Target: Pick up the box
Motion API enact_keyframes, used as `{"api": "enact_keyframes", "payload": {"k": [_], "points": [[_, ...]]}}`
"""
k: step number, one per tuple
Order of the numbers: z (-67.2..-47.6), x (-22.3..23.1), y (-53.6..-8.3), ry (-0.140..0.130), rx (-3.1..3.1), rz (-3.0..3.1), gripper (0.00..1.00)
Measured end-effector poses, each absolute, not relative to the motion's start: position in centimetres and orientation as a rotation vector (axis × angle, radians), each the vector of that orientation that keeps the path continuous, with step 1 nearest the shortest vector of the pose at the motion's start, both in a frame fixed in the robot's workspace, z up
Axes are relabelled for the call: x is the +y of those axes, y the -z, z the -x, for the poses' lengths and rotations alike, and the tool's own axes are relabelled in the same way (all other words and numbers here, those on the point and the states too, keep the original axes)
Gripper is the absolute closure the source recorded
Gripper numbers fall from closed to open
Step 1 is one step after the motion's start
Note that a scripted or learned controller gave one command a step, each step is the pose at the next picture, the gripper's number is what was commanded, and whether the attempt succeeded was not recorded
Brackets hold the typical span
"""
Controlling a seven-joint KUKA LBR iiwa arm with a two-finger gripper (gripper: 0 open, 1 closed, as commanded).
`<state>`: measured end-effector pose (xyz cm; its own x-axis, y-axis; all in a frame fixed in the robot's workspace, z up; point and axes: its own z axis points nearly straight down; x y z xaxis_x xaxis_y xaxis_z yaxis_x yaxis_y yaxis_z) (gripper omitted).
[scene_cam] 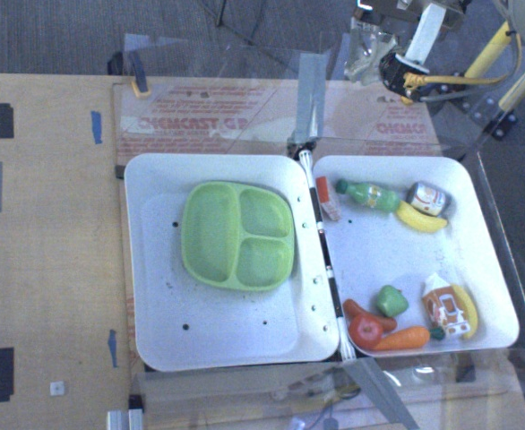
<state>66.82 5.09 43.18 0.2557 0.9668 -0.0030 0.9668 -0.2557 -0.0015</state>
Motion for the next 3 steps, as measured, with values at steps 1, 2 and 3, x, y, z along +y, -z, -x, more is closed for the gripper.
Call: {"api": "enact_keyframes", "payload": {"k": [1, 2, 3], "points": [[-66.8, 5.1, -43.2, 0.005, 1.917, -2.489, 0.00], [-53.8, 1.2, -34.3, 0.013, 1.493, -2.768, 0.00], [-54.0, 1.2, -35.0, 0.019, 1.494, -2.767, 1.00]]}}
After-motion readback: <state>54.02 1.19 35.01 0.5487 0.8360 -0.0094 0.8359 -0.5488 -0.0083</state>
